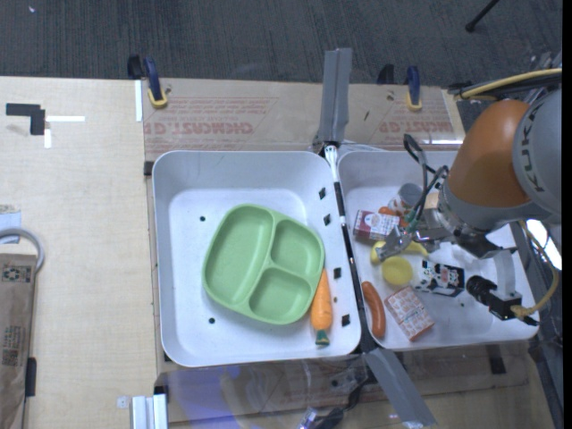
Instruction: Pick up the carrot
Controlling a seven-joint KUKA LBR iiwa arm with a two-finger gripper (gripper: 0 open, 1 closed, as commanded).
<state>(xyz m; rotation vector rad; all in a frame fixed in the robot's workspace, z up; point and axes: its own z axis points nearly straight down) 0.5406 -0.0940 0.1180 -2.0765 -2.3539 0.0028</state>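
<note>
Two white bins are seen side by side on the bench, with the gripper [399, 239] lowered into the right bin [465, 324] among a cluster of small items. Whether its fingers are apart or together cannot be told, as they are lost in the clutter beneath the wrist. The carrot [322, 304] is found well to the left of the gripper and somewhat nearer the camera, across the divider in the left bin [174, 275]. It is laid on end along that bin's right wall, green tip pointing toward the near edge, and its upper end is touching or overlapping the rim of the green plate [264, 264]. Nothing is seen between the fingers. Just below the gripper a yellow lemon [398, 271] is seen, and a red carton [374, 226] is placed immediately to its left. A sausage [374, 309] is laid nearer the camera by the divider, with a small box [409, 314] beside it.
</note>
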